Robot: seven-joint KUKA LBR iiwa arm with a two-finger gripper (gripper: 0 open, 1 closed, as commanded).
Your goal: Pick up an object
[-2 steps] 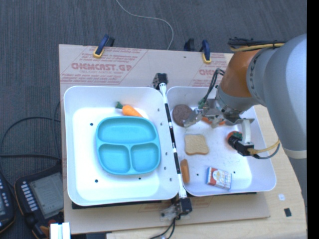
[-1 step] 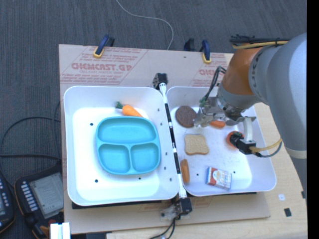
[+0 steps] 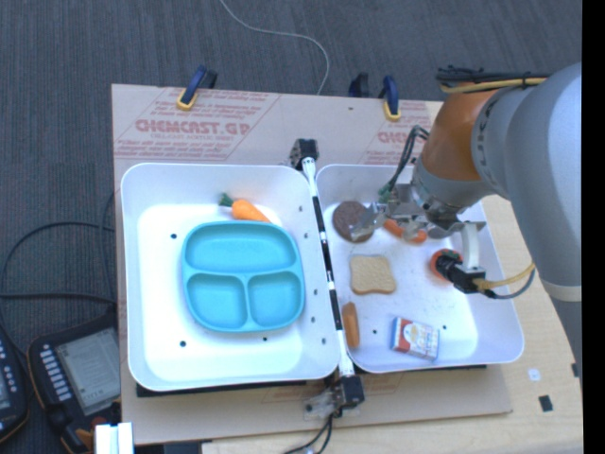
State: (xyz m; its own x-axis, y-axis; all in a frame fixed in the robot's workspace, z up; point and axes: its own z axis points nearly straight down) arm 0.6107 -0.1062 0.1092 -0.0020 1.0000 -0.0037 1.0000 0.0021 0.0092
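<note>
You have two white bins on the counter (image 3: 189, 135). The left bin (image 3: 151, 348) holds one blue divided plate (image 3: 244, 277) in its middle and one toy carrot (image 3: 248, 210) near its far edge, just beyond the plate.

The right bin (image 3: 501, 343) holds several toys: one round brown patty (image 3: 354, 220) by its far left side, one slice of toast (image 3: 371, 274) near the middle, one hot dog (image 3: 351, 325) lying along the left wall, one small printed carton (image 3: 415, 337) near the front edge, and one small orange piece (image 3: 405, 230) under the arm.

The claw (image 3: 408, 216) sits low over the far part of the right bin, just beside the patty and above the orange piece. You cannot tell from this view whether it is released or clenched, nor whether anything is in it.
</note>
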